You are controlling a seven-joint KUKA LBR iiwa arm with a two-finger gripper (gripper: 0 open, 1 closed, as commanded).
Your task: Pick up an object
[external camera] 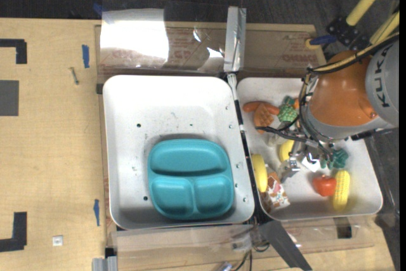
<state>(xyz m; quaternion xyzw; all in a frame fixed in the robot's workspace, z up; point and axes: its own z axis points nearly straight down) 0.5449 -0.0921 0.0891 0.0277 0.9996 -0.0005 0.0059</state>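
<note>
While the bench [44, 136] runs bare tan cardboard w/ black marks at far left, the left bin [127, 105] holds a teal divided plate [189, 178], lying flat in the bin's near half, its one long compartment toward the back and two smaller ones toward the front. A clear plastic sheet [165, 44] stands behind that bin.

Right bin [368, 200] holds the clutter. Along its left wall lies a banana [259, 173], long axis running front to back, w/ a brown-and-white packet [275, 193] just beside its near end. Further back sits an orange toy [261, 112], next to a green piece [288, 112].

Arm [346, 95] comes in from the right, orange band over the bin's back-right part, wrist pointing down and a bit leftward into the bin. Gripper [298, 158] hangs low near the bin's middle, beside a small yellow piece [286, 150]; fingers are lost in cables and metal glare, so can't tell if spread or closed, and nothing is visibly between them.

Right of the gripper: a teal bit [338, 157], then a tomato [325, 185] touching a corn cob [342, 188]. Corn's long axis runs front to back, approx. parallel to the banana.
</note>
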